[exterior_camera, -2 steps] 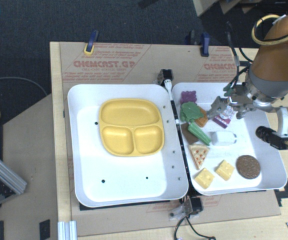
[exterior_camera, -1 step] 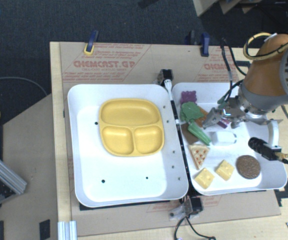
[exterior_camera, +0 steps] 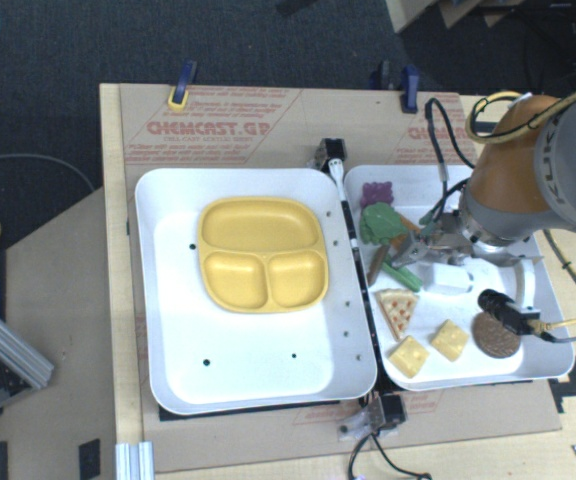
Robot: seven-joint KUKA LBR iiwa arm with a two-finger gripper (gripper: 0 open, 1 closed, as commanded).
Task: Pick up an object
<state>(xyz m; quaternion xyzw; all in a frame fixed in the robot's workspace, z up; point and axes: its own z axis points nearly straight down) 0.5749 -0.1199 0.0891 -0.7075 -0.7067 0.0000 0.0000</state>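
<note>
The right bin (exterior_camera: 543,366) holds several toy foods. There is a purple grape cluster (exterior_camera: 376,194), a green leafy piece (exterior_camera: 379,224), a pizza slice (exterior_camera: 398,312), two yellow cheese chunks (exterior_camera: 408,356) (exterior_camera: 449,339) and a brown cookie (exterior_camera: 495,339). My gripper (exterior_camera: 430,251) hangs low over the middle of this bin, just right of the green leafy piece and above a green bean-like piece (exterior_camera: 402,276). The orange-banded wrist (exterior_camera: 508,173) hides the bin's far right part. I see nothing clearly held.
The left bin (exterior_camera: 168,308) carries a yellow three-section plate (exterior_camera: 263,251). A thin brown stick (exterior_camera: 377,264) lies by the divider between the bins. A black part (exterior_camera: 503,311) and cables trail off the arm on the right. Clamps sit on the board's far edge.
</note>
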